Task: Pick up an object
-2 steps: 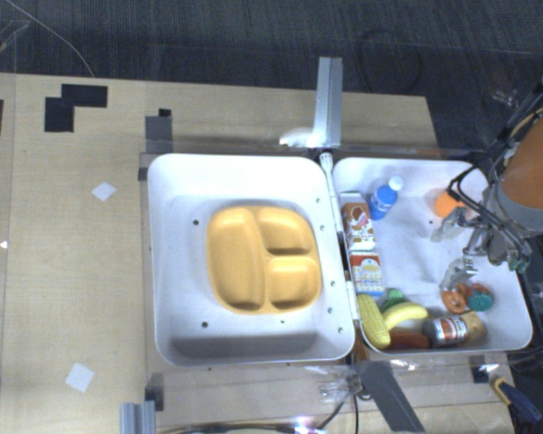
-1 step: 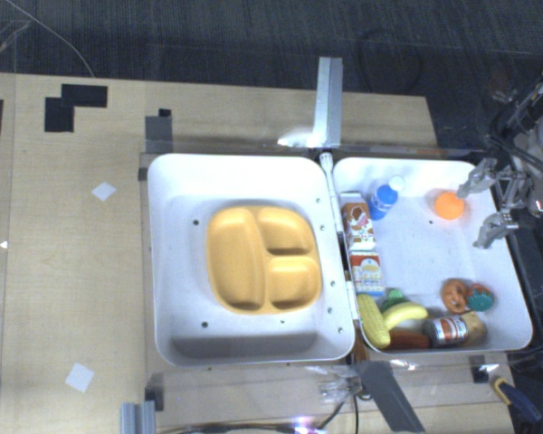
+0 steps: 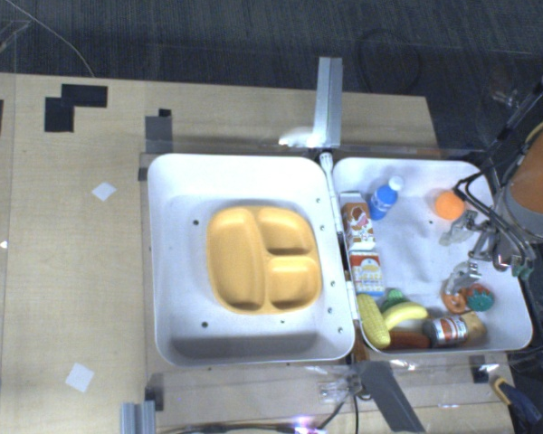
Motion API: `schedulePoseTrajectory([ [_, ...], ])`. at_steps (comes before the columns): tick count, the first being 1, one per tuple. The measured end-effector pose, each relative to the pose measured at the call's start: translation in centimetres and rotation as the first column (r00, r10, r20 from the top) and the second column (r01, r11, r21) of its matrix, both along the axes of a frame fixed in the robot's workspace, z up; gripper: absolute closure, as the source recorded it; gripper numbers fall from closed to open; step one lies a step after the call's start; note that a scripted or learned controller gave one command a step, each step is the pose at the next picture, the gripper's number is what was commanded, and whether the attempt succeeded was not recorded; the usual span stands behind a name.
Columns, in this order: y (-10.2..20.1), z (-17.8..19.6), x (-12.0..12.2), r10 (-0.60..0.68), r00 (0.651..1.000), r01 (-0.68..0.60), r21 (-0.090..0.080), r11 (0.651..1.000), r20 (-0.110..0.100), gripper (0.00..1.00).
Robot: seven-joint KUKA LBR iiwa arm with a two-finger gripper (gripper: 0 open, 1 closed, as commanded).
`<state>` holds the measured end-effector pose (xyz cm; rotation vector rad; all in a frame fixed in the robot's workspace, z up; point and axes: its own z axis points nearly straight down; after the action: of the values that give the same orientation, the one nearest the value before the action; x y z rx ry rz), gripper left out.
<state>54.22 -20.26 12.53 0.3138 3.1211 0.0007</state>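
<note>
My gripper (image 3: pixel 464 250) hangs over the right side of the right bin (image 3: pixel 416 181), open, with bare white bin floor showing between its fingers. Just below it lies a small round orange and teal toy (image 3: pixel 468 297). An orange ball (image 3: pixel 449 205) sits just up and left of the gripper. A blue bottle with a white cap (image 3: pixel 383 198) lies at the bin's back. A red and white carton (image 3: pixel 362 247) lies along the left wall. In the front corner are a corn cob (image 3: pixel 372 320), a banana (image 3: pixel 404 314) and a brown can (image 3: pixel 451 330).
The left bin (image 3: pixel 176 242) holds a yellow compartment tray (image 3: pixel 261 258). A metal post (image 3: pixel 328 102) stands behind the divider between the bins. The grey arm with its orange band (image 3: pixel 534 174) and black cables comes in from the right edge.
</note>
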Motion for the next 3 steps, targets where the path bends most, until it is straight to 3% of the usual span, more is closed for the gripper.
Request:
schedulePoseTrajectory([
  [1, -0.3, 0.3, -5.2, -0.016, 1.0, 0.016, -0.003, 1.0, 0.008, 0.0],
  [2, -0.2, -1.2, -5.4, -0.48, 0.877, 0.48, 0.001, 0.877, 0.0, 0.0],
  [3, -0.3, -0.4, -5.3, -0.708, 0.707, 0.708, 0.003, 0.707, 0.002, 0.0],
])
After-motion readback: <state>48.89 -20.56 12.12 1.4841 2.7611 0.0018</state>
